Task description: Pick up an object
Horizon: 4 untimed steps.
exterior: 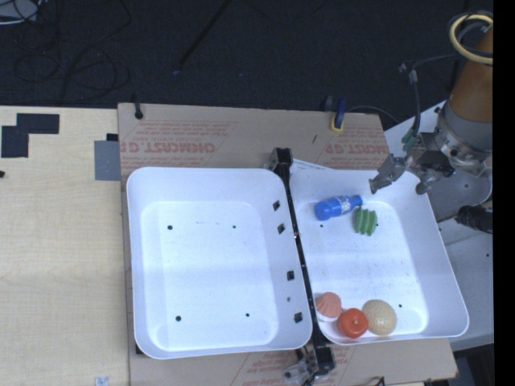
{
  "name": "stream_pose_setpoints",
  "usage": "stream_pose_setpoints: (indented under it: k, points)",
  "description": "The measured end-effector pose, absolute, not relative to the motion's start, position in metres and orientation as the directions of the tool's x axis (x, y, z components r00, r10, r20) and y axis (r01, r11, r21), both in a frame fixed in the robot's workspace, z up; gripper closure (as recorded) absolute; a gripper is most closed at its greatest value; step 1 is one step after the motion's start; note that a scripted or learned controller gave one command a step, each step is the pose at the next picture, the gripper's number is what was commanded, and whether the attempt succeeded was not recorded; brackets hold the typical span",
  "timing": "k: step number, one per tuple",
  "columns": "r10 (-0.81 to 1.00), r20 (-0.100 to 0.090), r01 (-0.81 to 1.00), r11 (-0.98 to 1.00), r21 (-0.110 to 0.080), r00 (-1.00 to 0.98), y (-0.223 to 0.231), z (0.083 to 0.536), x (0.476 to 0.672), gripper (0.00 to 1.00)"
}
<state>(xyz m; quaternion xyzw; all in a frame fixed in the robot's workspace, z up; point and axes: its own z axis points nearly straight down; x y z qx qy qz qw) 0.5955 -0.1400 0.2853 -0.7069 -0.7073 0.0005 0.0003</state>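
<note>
A blue bottle [337,207] is seen lying on its side at the back of the right bin [451,296], a ribbed green piece [365,221] just beside it. Clustered at the front rim are a pink disc [327,304], a red tomato-like ball [352,322] and a beige ball [380,316].

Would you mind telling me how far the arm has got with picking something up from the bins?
Nothing looks picked yet. The end effector hangs open above the right bin's far edge, with nothing between its fingers. The blue bottle and green item lie just below it; the pink piece, red ball and tan ball sit at the near edge. Descent, grasp and lift remain.
</note>
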Motion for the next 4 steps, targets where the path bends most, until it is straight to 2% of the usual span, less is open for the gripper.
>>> stream_pose_setpoints:
  k: [1,2,3,4]
  points:
    - [1.0,-0.003,1.0,-0.002,0.005,0.002,-0.186,0.366,0.575,0.0]
    - [1.0,-0.003,1.0,-0.002,0.003,0.002,-0.215,0.411,0.535,0.0]
    - [1.0,-0.005,1.0,0.0,0.012,0.0,-0.215,0.547,0.473,0.0]
    - [1.0,-0.001,1.0,0.006,-0.003,-0.006,-0.213,0.548,0.477,1.0]
